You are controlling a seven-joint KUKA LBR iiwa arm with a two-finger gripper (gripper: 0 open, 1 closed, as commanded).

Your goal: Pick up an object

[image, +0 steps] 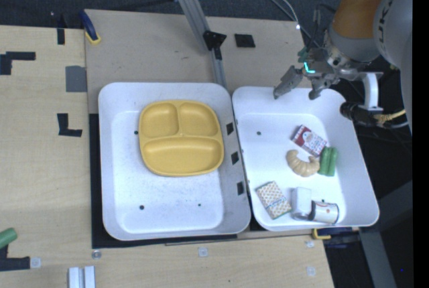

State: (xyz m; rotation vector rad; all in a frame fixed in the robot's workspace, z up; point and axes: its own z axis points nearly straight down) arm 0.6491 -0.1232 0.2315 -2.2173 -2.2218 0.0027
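Two shallow white bins, smooth plastic with rounded corners, side by side on a pale wood-grain bench (pixel 40 166). In the left bin (pixel 120 213): a yellow tray (pixel 181 138), matte, rounded-square, moulded into three compartments, two small above and one wide below. Fine dark specks on the bin floor around it.

In the right bin (pixel 268 119), a loose cluster toward the right and near side. Farthest back a small red-and-white packet (pixel 309 140), flat and tilted. Just below it a tan croissant (pixel 302 163), curved, toy-like, touching a short green cylinder (pixel 328 161) on its right. Nearer the front a flat checkered card or packet (pixel 272 199), lying at an angle. Beside it a white cup or can (pixel 315 209) on its side, with a dark end; exact shape hard to tell.

Above the far rim of the right bin, the gripper (pixel 297 88), grey metal under an orange-banded wrist. Fingers (pixel 286 84) spread wide, nothing between them, well apart from the cluster.

On the bench's far left edge, a small green object (pixel 7 236). Slanting down between the bins from above, a grey metal pole (pixel 191 2).
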